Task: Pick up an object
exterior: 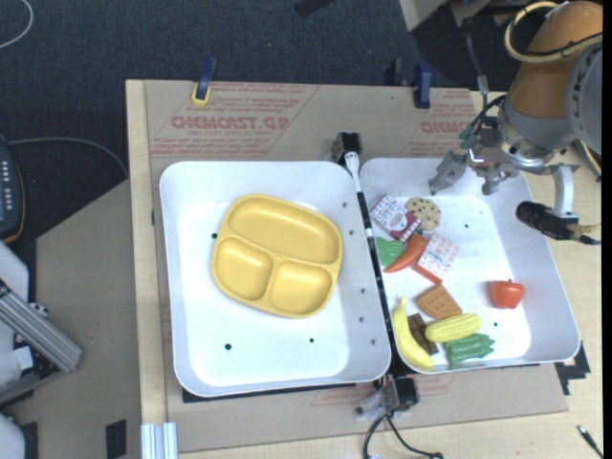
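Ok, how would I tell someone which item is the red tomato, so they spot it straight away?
Look in the right-hand shallow white bin, the one holding the toy food, not the bin with the yellow divided plate. Go to its right side, near the outer wall. The small round red toy tomato sits there alone, apart from the pile of food along the bin's left side.

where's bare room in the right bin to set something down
Bare floor lies between the tomato and the cookie, under the claw, in the right bin. It is crowded along the divider, from the carrot to the banana.
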### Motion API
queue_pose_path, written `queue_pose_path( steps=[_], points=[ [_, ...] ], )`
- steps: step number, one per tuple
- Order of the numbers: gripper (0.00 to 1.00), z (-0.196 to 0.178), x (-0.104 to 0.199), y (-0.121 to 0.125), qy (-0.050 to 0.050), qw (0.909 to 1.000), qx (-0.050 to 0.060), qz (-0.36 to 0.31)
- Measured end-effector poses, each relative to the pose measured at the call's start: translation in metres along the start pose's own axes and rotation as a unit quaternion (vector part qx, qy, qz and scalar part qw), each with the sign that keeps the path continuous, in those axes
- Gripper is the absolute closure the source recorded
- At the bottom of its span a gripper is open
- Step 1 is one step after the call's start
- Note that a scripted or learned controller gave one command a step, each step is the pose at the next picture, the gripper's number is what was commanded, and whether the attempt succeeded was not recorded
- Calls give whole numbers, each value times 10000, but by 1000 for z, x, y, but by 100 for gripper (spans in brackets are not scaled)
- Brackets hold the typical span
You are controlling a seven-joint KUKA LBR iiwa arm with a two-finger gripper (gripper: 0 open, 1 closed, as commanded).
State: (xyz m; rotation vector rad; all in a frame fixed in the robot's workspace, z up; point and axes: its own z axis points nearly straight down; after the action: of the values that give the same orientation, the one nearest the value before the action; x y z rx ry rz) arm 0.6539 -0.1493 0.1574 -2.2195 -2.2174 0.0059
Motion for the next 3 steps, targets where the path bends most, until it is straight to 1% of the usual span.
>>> queue_pose_path(
  steps=[1, 2, 3],
  points=[
    [0, 44, -2, -5, 3, 10000, -1, -3],
    [0, 71, -2, -4, 2, 10000, -32, -4],
    [100, 57, -1, -1, 2, 10000, -70, -9]
  ],
)
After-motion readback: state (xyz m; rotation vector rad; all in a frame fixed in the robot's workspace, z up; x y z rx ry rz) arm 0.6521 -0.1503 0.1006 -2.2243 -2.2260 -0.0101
